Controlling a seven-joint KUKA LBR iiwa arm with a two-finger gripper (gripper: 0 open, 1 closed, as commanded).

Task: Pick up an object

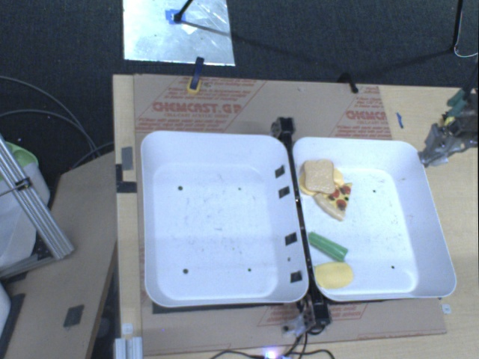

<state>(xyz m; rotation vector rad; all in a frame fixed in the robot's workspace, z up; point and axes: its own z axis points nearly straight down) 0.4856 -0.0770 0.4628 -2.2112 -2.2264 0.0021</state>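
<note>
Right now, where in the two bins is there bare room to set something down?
The left bin has its whole floor bare. In the right bin, the half toward the hand is free. Its left side is crowded: bread slice, pizza slice, green piece, yellow piece.

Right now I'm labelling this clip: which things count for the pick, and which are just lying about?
For the pick: toast slice, pizza slice, green piece, yellow piece, gripper.
Lying about: left bin, foil sheet, blue clip.
</note>
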